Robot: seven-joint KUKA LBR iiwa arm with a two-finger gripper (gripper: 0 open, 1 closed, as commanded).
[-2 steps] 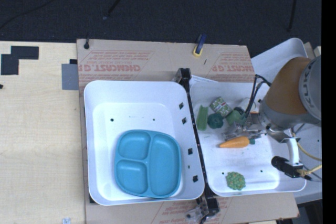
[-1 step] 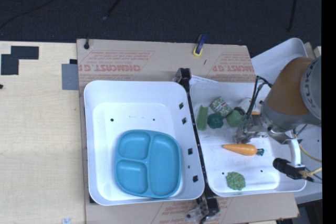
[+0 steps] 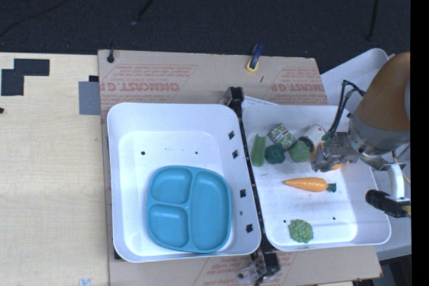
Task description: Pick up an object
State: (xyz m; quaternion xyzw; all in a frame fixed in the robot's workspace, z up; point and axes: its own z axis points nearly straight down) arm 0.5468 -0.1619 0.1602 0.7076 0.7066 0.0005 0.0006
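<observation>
Two bins sit side by side on the bench: the left bin holds a sectioned tray lying toward its near side, and the right bin holds everything else. Along the far part of the right bin runs a row of small things, a pod-shaped piece nearest the divider, then a round piece with a can just behind it. The gripper hangs at the right end of that row, a carrot lies just nearer than it, and a knobbly lump sits well apart by the near wall.
</observation>
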